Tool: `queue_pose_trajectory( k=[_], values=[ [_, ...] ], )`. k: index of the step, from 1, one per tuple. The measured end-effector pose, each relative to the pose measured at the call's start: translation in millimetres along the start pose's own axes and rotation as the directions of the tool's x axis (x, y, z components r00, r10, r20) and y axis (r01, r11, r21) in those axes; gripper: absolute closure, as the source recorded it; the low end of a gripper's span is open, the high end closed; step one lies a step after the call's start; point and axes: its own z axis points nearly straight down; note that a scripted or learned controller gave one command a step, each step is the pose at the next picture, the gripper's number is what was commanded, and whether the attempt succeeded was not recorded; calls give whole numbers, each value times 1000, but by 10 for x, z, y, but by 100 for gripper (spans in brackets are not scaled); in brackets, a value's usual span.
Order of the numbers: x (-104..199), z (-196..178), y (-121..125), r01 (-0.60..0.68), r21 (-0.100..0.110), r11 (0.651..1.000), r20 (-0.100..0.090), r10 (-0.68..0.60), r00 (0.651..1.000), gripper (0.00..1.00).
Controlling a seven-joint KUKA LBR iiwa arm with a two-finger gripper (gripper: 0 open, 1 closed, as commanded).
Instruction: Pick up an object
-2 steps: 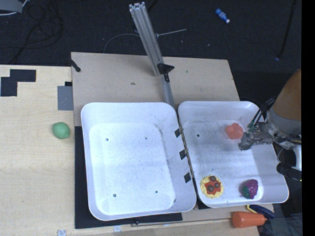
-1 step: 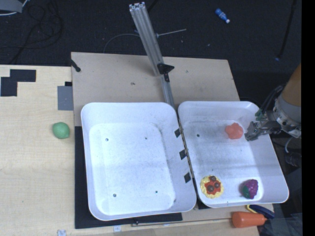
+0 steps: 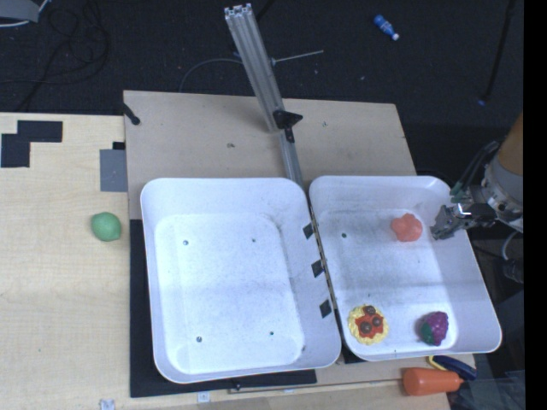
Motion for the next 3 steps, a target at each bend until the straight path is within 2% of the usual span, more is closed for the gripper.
queue_pose_trajectory(
  k=[2,3],
  values=[
    [997,-248,-6,5,1,1000,-2,-5,1000,100],
    [1529,-158,-84,4,3,1000,-2,-4,1000,100]
  ],
)
